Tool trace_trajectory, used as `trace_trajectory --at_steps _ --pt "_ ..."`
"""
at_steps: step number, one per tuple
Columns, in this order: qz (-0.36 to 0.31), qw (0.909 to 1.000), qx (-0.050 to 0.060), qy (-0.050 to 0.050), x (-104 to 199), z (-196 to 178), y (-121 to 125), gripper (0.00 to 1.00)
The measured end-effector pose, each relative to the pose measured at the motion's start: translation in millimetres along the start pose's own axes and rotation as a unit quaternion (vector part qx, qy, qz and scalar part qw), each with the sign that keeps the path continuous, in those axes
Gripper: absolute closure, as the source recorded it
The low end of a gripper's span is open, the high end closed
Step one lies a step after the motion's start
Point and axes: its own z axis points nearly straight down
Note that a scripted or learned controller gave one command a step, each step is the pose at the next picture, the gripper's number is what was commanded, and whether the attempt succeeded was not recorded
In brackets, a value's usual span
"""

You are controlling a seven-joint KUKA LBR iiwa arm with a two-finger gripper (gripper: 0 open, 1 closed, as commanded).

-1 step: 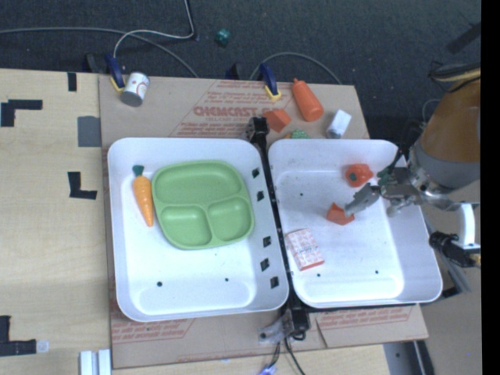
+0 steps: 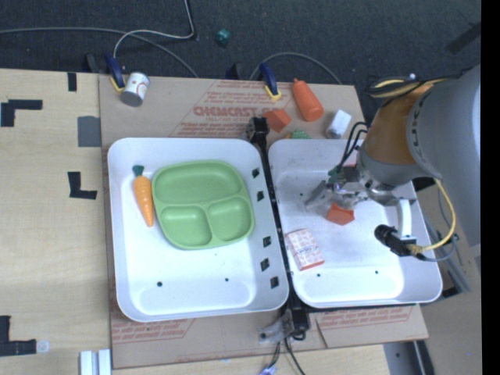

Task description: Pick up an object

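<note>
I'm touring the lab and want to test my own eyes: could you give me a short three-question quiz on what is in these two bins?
1. True or false: the toy carrot lies inside the green divided plate.
2. Which bin holds the small orange-red block? A) the left bin B) the right bin C) neither, it lies on the cardboard
3. Fill in: the flat red-and-white packet lies in the right bin near its ____ wall, the one shared with the other bin.

Key
1. False: it lies beside the plate, on that bin's floor.
2. B, right by the gripper.
3. Left.
</note>
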Motion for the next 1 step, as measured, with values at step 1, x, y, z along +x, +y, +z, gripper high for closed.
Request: trace_trajectory --at_steps 1 --pt "0.0 1.0 0.001 0.0 16.3 2.8 72.8 0.0"
